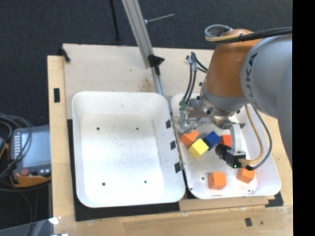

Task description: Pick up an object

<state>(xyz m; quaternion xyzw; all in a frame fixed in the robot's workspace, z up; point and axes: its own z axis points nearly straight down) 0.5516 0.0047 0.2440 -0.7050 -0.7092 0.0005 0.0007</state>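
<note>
We are hovering our gripper point(193, 123) low over the clustered orange cube point(189, 138), yellow cube point(198, 148) and blue cube point(212, 138) in the right bin point(268, 185), seemingly choosing one, grip state unclear.

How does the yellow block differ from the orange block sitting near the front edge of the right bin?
The yellow block sits in a cluster, touching a blue block and another orange one, right beneath the gripper; the front orange block stands alone. The yellow block looks turned diagonally to the bin's edges; the orange one lies squarer. Both are small cubes of similar size in the right bin.
</note>
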